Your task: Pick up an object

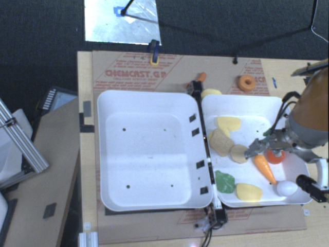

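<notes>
- Arm (308, 112) in from the right edge, over the right bin (247, 103); orange band above grey wrist.
- Gripper (261, 149) low in the right bin, near its middle, fingers pointing toward the divider side.
- Finger state: cannot tell — dark tips blur together, nothing seen between them.
- Tan cylinder (239, 153) just beside the fingertips on the divider side, touching or nearly touching; contact not resolvable.
- Larger tan block (220, 142) next to it, closer to the divider between bins.
- Pale yellow piece (228, 123) toward the far side of the right bin, beyond the tan block.
- Carrot (265, 168) lying at a slant just under the gripper, tip toward the near right corner.
- Red-orange round item (276, 157) beside the carrot top, partly hidden by the wrist.
- White round object (286, 188) in the near right corner, at the carrot tip.
- Yellow lemon-like item (249, 191) along the near edge; green leafy item (224, 181) beside it in the near left corner of that bin.
- Left bin (149, 148) — bare white floor.
- Outside the bins, on the cardboard sheet (133, 73): orange ring (247, 83) past the far edge of the right bin, yellow item (211, 92) against that bin's far left corner.
</notes>
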You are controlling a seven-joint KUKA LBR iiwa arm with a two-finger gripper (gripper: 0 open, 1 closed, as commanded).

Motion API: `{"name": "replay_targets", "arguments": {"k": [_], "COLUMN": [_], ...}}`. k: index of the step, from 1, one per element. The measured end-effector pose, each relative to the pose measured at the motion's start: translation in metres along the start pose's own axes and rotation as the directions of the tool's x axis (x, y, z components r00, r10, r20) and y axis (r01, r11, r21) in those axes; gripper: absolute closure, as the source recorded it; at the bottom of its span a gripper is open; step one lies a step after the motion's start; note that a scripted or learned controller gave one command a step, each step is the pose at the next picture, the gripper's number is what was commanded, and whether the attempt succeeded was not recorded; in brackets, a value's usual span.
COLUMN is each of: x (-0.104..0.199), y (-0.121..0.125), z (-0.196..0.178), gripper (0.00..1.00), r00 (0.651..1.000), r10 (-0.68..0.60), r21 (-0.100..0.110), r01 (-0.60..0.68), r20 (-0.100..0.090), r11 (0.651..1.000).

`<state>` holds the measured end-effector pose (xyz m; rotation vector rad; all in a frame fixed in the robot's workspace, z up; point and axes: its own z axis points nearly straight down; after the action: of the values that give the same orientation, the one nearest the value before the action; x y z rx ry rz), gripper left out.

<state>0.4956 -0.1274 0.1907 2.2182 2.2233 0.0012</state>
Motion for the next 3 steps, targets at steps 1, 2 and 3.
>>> {"name": "replay_targets", "arguments": {"k": [1,2,3], "x": [0.04,0.034,0.027], "y": [0.059,0.097,0.177], "z": [0.107,0.106,0.104], "gripper": [0.0,0.0,0.0], "r00": [1.0,1.0,1.0], "r10": [-0.006,-0.003,-0.005], "r21": [0.0,-0.004,-0.01], "r01": [0.006,0.003,0.005], "r20": [-0.003,0.001,0.002], "r11": [1.0,1.0,1.0]}}
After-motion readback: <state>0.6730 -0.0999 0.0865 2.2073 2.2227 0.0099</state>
